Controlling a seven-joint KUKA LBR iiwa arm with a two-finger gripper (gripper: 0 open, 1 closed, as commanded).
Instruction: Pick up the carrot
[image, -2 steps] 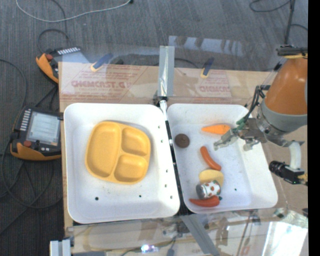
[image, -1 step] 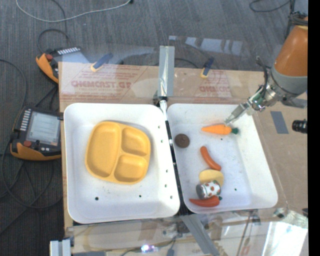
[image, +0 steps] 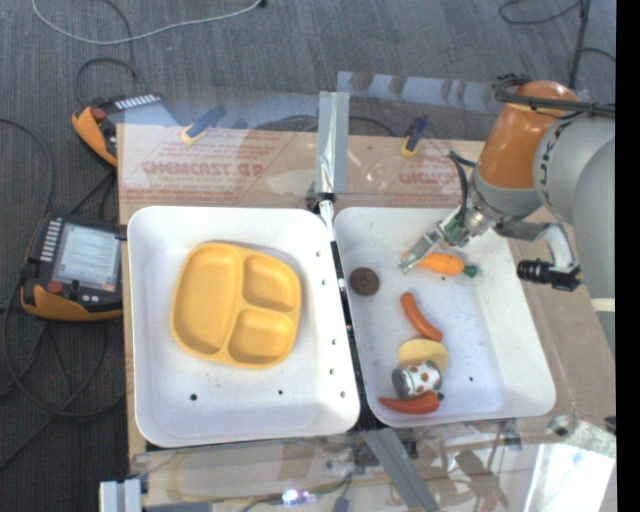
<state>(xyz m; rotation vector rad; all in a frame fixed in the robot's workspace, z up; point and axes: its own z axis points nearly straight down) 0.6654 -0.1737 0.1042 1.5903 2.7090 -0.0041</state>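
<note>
The carrot (image: 441, 264) is small and orange with a green stub at its right end. It lies on the floor of the right bin (image: 500, 340), in the bin's upper middle. My gripper (image: 420, 251) reaches down from the upper right and sits low over the bin, right against the carrot's upper left side. The carrot looks to be resting on the bin floor rather than lifted.
Below the carrot, the right bin also holds a brown round piece (image: 364, 281), an orange-red sausage (image: 421, 316), a yellow piece (image: 423, 352), a small can (image: 417, 379) and a red chili (image: 410, 404). The left bin (image: 150, 400) holds a yellow compartment tray (image: 238, 303).
</note>
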